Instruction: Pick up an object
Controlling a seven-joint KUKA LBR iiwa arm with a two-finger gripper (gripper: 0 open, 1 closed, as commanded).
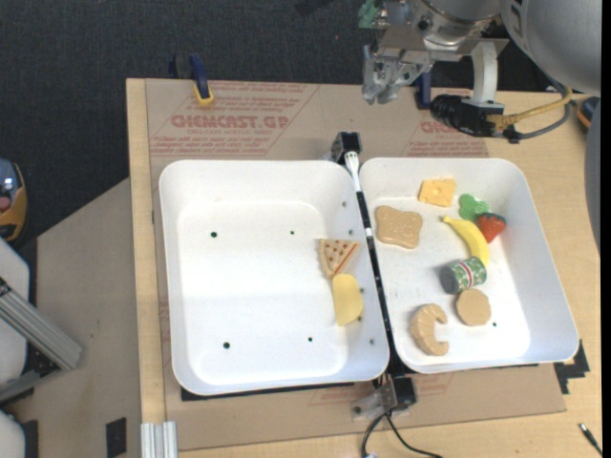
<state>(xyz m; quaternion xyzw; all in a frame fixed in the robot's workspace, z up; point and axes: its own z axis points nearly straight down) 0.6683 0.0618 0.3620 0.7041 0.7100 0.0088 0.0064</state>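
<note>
Overhead, the tool [387, 86] is seen raised above the far edge of the counter [248, 122], beyond both bins, and whether it is open or closed cannot be told from this slant; nothing is seen in it. No single target is fixed by the task, so a choice must be made among toy foods. In the right bin [544, 256] are found a cheese block [437, 192], a bread slice [398, 227], a banana [469, 239], a strawberry [491, 226] beside a green piece [471, 204], a small can [464, 275], a round biscuit [473, 307] and a croissant [430, 329]. In the left bin [239, 284], near its right wall, a waffle wedge [336, 255] and a pale yellow piece [347, 300] are laid. All are judged light, stiff and fairly smooth plastic, unlikely to break but apt to slip. The can, lying on its side and well apart from the walls, is judged the surest hold, taken across its round body; the flat bread slice would be harder to pinch.
</note>
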